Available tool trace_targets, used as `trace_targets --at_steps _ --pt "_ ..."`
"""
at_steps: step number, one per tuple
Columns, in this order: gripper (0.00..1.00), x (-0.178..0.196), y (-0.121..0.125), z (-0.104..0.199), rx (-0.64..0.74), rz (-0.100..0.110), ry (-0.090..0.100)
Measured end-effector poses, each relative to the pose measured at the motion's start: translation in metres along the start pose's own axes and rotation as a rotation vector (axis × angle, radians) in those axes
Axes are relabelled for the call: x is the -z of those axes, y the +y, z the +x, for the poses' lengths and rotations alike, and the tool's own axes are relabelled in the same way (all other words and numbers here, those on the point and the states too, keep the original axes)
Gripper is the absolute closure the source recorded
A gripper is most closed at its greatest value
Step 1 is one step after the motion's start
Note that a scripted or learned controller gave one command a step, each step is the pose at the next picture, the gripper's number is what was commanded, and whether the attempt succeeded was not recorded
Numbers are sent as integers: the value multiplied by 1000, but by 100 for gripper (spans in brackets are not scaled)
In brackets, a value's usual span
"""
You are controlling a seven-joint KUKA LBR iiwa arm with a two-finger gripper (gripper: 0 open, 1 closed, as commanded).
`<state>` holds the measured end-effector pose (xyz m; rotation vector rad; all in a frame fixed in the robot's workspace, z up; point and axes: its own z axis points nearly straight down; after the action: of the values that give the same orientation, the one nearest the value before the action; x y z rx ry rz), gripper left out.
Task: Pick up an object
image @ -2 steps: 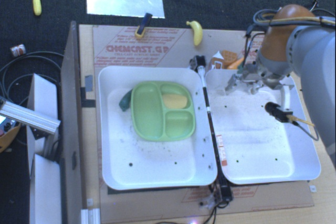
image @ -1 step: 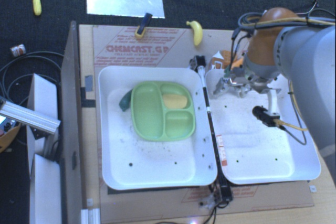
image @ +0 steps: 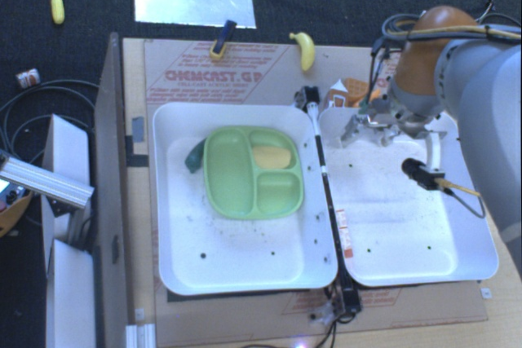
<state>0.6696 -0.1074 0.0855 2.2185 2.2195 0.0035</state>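
Bright, even overhead light — white bins (image: 245, 273) glare slightly — soft, grainy focus.

A banana (image: 305, 50) lies on the cardboard (image: 245, 73) behind the two bins.

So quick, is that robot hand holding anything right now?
Hand: over the right bin; whether it grips anything cannot be told.
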Motion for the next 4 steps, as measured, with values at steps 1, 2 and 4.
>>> trace_targets --at_steps 1,2,4 --pt "0 -1 -10 6 1 3 0" --pt "0 0 0 2 3 0 1" --pt "0 0 0 5 1 1 0"
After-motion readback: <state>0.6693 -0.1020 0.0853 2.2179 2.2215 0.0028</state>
